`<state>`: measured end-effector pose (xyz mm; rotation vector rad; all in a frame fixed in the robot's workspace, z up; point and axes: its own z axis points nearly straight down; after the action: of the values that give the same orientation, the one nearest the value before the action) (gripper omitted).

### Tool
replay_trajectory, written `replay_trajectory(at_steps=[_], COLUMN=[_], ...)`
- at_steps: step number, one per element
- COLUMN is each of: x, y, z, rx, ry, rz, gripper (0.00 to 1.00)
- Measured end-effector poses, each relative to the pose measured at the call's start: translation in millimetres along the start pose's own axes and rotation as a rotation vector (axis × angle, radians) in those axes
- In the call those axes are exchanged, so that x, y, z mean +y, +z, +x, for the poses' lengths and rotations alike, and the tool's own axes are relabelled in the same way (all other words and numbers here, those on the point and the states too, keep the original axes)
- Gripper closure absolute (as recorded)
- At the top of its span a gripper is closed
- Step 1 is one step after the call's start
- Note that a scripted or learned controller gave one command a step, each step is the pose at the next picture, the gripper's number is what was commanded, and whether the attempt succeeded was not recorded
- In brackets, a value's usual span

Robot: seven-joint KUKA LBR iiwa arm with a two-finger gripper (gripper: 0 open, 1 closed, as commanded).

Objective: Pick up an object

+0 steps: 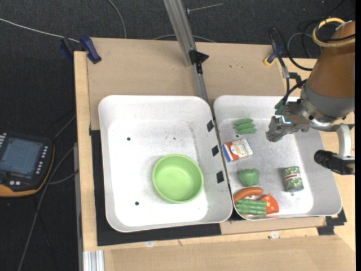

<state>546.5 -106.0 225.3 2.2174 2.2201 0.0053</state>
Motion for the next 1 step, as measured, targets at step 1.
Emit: replay_trajectory(at_steps=[1], x=[0.3], y=[-6.0], z=[0.1], rx=[0.000], ry=[0.001], rz=[0.004], gripper=[1.00])
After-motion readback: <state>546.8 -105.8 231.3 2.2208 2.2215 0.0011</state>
